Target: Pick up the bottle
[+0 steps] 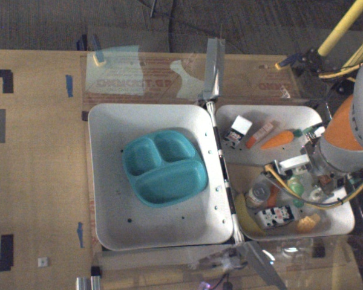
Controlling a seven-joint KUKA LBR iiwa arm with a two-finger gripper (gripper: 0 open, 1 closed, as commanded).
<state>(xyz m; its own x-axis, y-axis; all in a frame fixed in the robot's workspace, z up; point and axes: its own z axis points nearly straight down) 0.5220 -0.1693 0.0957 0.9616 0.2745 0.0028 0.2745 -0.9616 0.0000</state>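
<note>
The bottle (297, 185) looks like a clear, green-tinted thing lying in the middle of the right bin (242, 162), partly hidden under the arm's wrist. My gripper (302, 171) is low in that bin, directly over or against the bottle. The grey arm with its orange band (345, 132) comes in from the right and covers the bin's right side. Whether the bottle is gripped is hidden.
Around the bottle lie a round can (260, 193), a banana (245, 217), a black-and-white box (273, 215), an orange piece (307, 223), a carrot (277, 139), a pinkish tube (260, 133) and a small white box (239, 127). A teal divided plate (164, 167) sits in the left bin (109, 180).
</note>
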